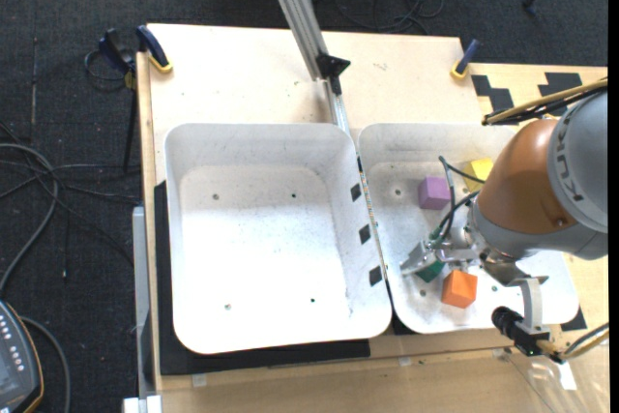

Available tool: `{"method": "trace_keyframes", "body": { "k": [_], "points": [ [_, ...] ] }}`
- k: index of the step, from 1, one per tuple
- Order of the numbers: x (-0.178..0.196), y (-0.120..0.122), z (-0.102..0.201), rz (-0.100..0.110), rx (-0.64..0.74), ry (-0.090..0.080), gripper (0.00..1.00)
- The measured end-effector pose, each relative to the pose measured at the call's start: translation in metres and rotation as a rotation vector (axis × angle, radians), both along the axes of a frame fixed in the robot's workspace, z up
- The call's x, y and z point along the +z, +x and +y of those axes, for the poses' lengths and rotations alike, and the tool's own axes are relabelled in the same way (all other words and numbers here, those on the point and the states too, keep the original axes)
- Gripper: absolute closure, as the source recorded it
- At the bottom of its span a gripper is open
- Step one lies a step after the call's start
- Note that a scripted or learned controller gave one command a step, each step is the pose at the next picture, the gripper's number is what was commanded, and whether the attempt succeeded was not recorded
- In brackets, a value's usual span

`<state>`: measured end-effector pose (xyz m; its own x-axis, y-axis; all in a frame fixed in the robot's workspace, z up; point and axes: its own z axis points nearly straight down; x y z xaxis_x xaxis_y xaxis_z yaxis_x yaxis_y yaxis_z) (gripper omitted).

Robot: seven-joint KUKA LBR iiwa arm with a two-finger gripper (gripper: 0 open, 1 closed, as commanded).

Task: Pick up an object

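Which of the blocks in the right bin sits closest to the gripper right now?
The orange block, right beside the gripper at the bin's near edge. The purple block sits farther back, and the yellow block is farther still, partly behind the arm.

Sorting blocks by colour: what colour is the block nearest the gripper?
Orange; the block shows clearly in the camera view, beside the gripper.

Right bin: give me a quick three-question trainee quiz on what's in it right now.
1. True or false: the orange block lies in the left bin.
2. Which block lies nearer the bench's far edge? A) the orange block B) the purple block
3. Fill in: the end effector is low over the ____ bin.

Key: 1. False, it lies in the right bin, near its front edge. 2. B. 3. Right, just beside the orange block, with a small dark green thing under it.
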<state>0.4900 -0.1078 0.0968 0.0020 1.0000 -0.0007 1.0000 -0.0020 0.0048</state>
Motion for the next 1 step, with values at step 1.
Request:
{"method": "trace_keyframes", "body": {
  "k": [1],
  "points": [
    [0.0099, 0.0015, 0.0001, -0.001, 0.001, 0.0, 1.0]
  ]
}}
